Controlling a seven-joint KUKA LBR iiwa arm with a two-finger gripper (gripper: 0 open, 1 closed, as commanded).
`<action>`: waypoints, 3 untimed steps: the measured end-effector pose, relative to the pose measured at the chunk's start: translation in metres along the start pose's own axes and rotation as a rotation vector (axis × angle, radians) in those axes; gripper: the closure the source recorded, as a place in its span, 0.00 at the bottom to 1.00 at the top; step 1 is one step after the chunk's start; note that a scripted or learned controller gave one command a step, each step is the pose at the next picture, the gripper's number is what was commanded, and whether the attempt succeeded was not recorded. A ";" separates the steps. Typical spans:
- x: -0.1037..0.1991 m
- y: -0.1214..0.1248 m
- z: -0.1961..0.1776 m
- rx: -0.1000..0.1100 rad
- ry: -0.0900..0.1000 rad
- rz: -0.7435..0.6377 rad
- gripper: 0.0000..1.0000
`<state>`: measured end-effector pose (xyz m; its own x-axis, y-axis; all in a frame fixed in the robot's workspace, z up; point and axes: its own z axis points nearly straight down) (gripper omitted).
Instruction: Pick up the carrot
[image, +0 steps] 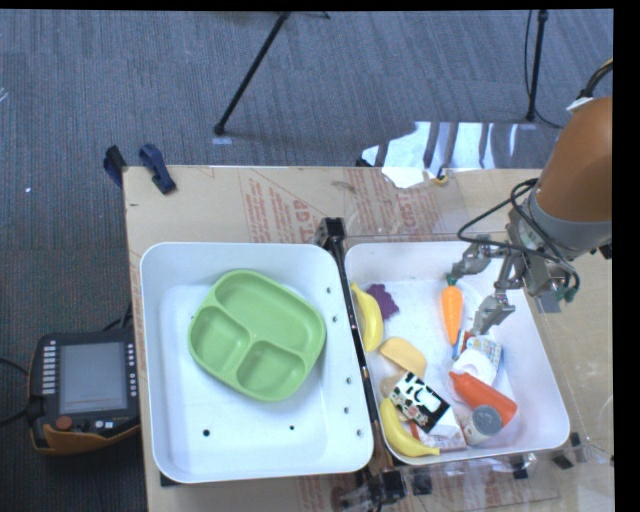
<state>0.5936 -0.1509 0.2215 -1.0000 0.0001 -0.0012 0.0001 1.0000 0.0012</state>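
1. A slim orange plastic carrot with a green top (452, 312) is lying lengthwise in the right shallow white bin (548, 372), beside a yellow banana (368, 318).
2. The grey two-finger gripper (480, 291) is hovering spread wide, holding nothing, just right of it.

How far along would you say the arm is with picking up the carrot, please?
Done: the end effector has reached the right bin and is open beside the carrot. In hand: nothing; the carrot lies on the bin floor, just left of the fingers, not between them. Left: shift over the carrot, close on it and lift it.
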 end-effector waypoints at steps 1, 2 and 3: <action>-0.032 -0.011 0.133 -0.005 0.016 -0.019 0.00; -0.040 -0.009 0.113 -0.001 -0.006 -0.026 1.00; -0.039 -0.009 0.113 -0.001 -0.005 -0.027 0.00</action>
<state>0.6332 -0.1593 0.1082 -0.9996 -0.0268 -0.0059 -0.0269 0.9996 0.0020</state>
